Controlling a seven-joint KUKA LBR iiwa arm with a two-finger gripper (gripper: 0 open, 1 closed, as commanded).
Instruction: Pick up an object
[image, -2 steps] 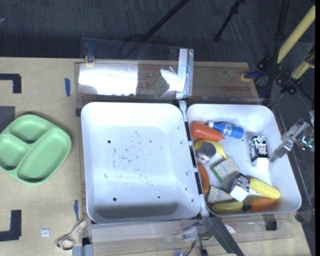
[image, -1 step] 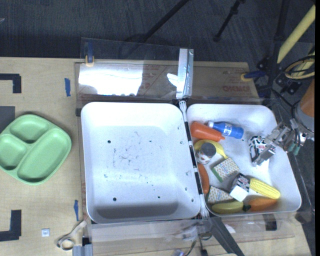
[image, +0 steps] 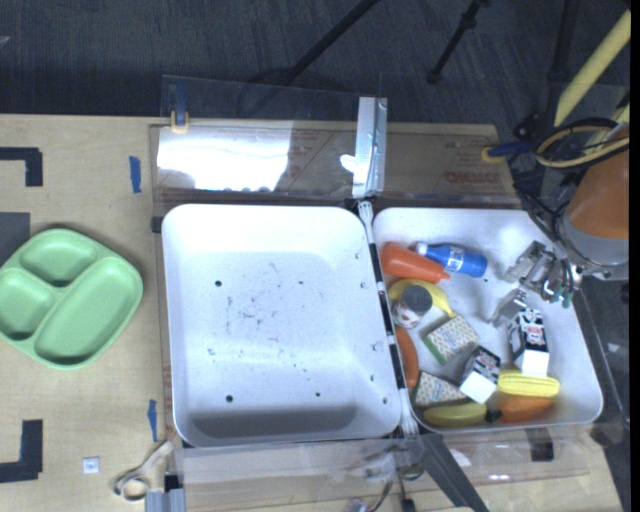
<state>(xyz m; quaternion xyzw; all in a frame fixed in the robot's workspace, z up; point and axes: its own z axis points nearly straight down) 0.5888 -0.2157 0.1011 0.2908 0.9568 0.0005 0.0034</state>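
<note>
Camera view from above: the arm comes in from the right, its orange band hanging over the right bin (image: 590, 400), and the gripper (image: 530, 290) sits low inside that bin near its far right side. Whether it is spread or pressed together I cannot tell from this slant, and nothing shows clearly pinched in it. Everything worth picking is crowded into this one bin, which explains why the arm is parked over it. There's a blue bottle (image: 452, 260) lying on its side next to an orange carrot-like piece (image: 410, 264), then a checkered packet (image: 450, 337) in the middle, and a yellow banana (image: 527, 384) down by the near rim. A small black-and-white item (image: 533, 334) lies just under the gripper, so that looks like the likeliest target, I'd say. The left bin (image: 270, 310) bears only scuff marks. Off to the left a green divided plate (image: 66, 297) rests on the bench, well apart from the action.
</note>
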